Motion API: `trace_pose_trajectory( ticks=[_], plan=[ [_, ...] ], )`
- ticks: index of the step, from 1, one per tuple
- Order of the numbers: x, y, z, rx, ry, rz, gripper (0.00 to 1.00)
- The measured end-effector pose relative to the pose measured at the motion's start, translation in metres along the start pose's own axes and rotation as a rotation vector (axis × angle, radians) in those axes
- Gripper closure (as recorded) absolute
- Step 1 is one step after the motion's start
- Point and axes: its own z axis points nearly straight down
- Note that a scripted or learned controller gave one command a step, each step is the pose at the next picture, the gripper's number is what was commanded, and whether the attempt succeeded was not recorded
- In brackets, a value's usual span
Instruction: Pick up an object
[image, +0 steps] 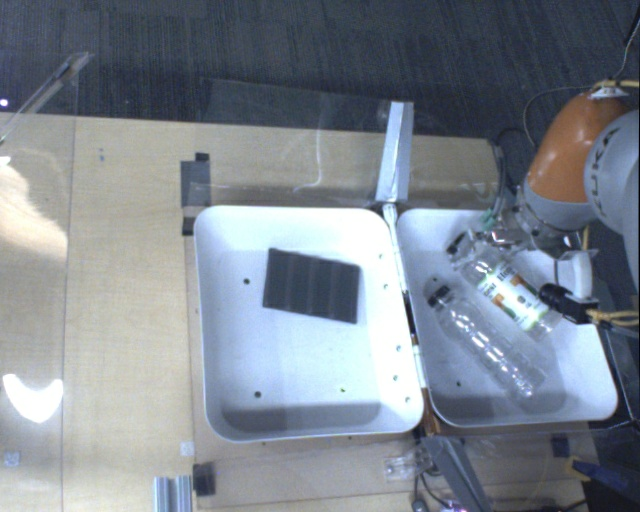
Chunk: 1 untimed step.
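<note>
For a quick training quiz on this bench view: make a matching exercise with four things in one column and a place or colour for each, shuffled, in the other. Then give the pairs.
Things:
1. dark ribbed pad
2. clear plastic bottle
3. bottle with a green label
4. band on the arm

Descriptions:
A. orange
B. lies in the left bin
C. lies slantwise in the middle of the right bin
D. lies in the right bin under the arm's wrist

Pairs: 1-B, 2-C, 3-D, 4-A

Two white bins (300, 420) sit on a pale wood bench (110, 300). The mat (311, 286) is dark grey, ribbed. Bottles (490, 345) are clear; one has a green-and-white label (510, 297).
</note>
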Motion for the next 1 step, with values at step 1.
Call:
trace_pose_trajectory(
  ticks=[1],
  plan=[
    [0.0175, 0.0295, 0.0253, 0.006, -0.003, -0.194, 0.0]
  ],
)
